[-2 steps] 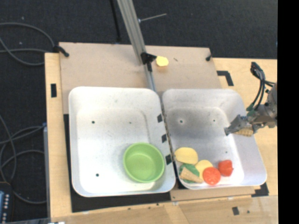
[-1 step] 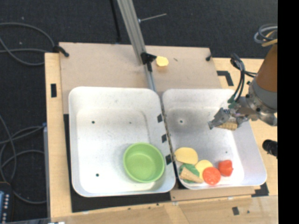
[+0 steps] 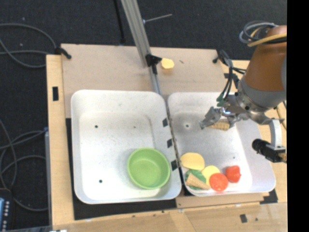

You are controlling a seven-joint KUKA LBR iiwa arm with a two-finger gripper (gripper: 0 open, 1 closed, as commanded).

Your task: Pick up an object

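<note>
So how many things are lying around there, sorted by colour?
Green: 1, the bowl in the left bin.
Yellow: 3, two pieces in the right bin, one piece on the bench above the bins.
Red: 2.
Tan: 2, a cone-like piece and a piece by the gripper.
Total: 8

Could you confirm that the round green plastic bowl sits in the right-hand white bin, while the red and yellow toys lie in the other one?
Not quite: the camera view shows the round green plastic bowl in the left-hand white bin; the red and yellow toys lie in the right-hand white bin.
</note>
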